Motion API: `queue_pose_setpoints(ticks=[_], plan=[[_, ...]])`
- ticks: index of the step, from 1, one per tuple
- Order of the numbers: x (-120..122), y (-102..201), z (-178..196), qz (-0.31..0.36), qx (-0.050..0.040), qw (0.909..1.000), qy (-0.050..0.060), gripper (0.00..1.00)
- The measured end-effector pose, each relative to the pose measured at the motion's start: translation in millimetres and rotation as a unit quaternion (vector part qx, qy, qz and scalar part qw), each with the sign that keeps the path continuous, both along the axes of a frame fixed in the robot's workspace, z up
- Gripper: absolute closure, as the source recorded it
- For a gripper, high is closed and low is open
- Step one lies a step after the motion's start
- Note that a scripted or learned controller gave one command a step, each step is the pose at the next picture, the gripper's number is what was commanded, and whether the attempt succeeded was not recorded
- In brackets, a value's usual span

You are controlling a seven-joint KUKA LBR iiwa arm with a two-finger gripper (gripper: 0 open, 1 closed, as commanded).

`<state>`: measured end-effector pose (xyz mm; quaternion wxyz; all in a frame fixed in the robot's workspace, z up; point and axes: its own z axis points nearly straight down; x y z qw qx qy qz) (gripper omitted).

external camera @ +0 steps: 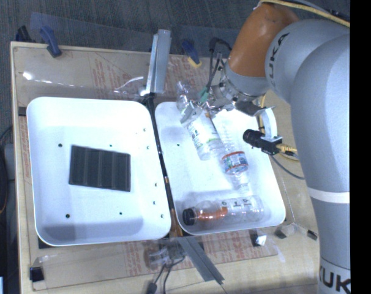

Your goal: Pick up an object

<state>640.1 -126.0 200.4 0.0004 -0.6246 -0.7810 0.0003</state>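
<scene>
Gripper [194, 107] hovers over the far end of the right bin [272, 182], fingers clamped on a clear bottle [201, 135] hanging tilted, two more bottles [234, 185] lying nearer in that bin.

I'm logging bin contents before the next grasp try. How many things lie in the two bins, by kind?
Clear plastic bottles: 3, right bin
Dark ribbed pad: 1, left bin
Total: 4
</scene>
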Motion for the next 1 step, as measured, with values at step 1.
queue_pose_setpoints(ticks=[1], plan=[[-53.1, 9.7, -14.4, 0.193, 0.0007, 0.9811, 0.002, 1.0]])
